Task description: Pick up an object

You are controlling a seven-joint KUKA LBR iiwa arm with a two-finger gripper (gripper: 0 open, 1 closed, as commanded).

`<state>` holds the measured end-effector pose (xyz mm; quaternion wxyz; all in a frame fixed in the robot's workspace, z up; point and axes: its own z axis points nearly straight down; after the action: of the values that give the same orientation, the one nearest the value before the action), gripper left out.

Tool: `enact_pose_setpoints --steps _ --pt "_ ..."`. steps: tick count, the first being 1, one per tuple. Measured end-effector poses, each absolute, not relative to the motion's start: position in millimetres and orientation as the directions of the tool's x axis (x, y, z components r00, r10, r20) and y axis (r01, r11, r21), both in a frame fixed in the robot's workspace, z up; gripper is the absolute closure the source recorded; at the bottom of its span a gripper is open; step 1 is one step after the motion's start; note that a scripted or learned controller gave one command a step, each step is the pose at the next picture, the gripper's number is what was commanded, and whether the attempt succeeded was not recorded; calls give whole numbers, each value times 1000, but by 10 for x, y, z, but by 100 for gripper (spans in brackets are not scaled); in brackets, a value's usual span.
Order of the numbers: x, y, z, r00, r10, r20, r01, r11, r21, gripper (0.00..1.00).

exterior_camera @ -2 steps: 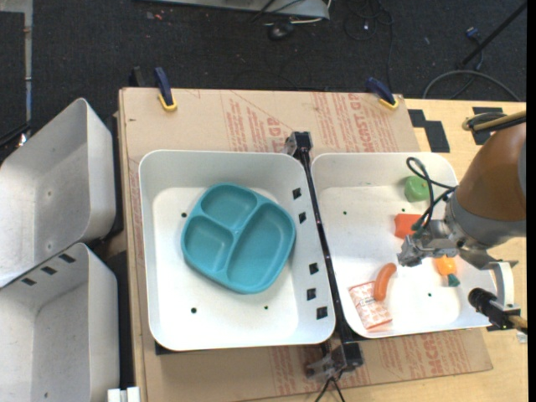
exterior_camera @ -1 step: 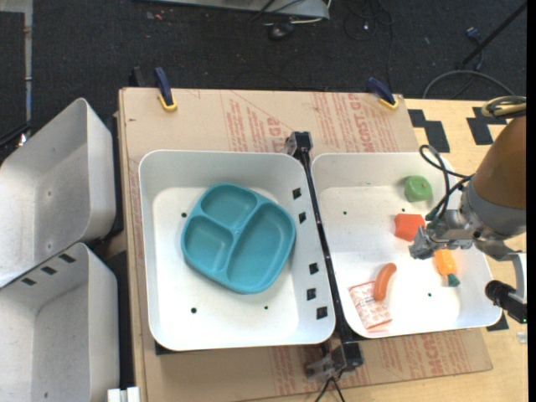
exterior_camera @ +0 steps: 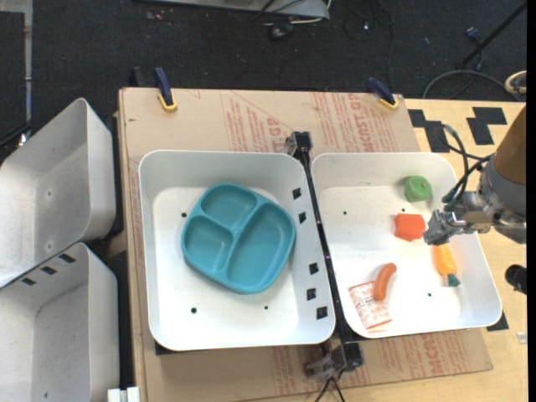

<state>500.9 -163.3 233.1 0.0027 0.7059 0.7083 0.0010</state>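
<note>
Nearest the camera in the right bin (exterior_camera: 481, 312): a flat paper packet (exterior_camera: 369, 303), white with red print, thin, lying flush on the floor with nothing to pinch. Just beside it, a small orange-red sausage (exterior_camera: 383, 280), rounded and smooth, likely to roll out of a squeeze. Toward the right wall, a carrot toy (exterior_camera: 445, 263), orange with a dark green tip, tapered, so it may squirt free.

Pincer (exterior_camera: 439, 229) sits low between the carrot and the red-orange block (exterior_camera: 409, 226); nothing visibly between the fingers, and I cannot tell whether they're apart or together. Risk: coming down between the two targets, it nudges one aside or clips both. The block is soft-edged with flat faces, probably the easiest grab.

Further back, a green rounded lump (exterior_camera: 418, 188), matte.

Left bin (exterior_camera: 159, 308) holds a teal divided plate (exterior_camera: 239, 237), glossy plastic with a broad rim, too wide to straddle.
</note>
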Motion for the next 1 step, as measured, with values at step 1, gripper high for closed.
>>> enact_pose_setpoints --steps 1 --pt "5020 -1085 2225 -6 1000 2 1000 6 -1 100"
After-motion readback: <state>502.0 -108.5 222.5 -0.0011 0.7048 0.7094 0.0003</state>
